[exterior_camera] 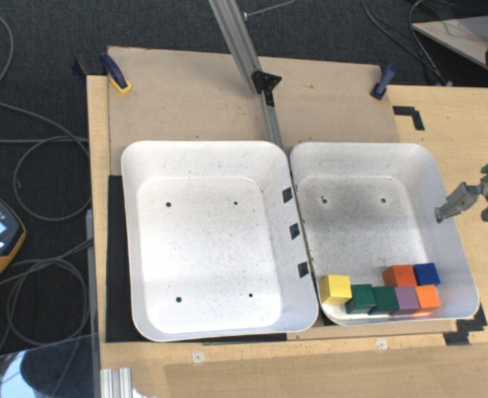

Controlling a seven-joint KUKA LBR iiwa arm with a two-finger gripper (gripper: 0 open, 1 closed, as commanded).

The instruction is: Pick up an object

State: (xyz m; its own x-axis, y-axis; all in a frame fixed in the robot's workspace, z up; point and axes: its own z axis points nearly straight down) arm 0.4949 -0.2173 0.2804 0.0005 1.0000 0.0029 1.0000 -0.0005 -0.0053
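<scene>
Several coloured blocks lie bunched along the near edge of the right bin: a yellow block, a dark green block, a green block, a red block, a blue block, a purple block and an orange block. My gripper hangs at the right rim of that bin, up and to the right of the blocks. Its fingers are spread open with nothing between them. Most of the arm is cut off by the frame's right edge.
The left bin sits beside the right one on the wooden bench. A slanted metal pole rises from the gap between the bins at the back. Blue clamps grip the bench's far corners. Cables lie on the floor at left.
</scene>
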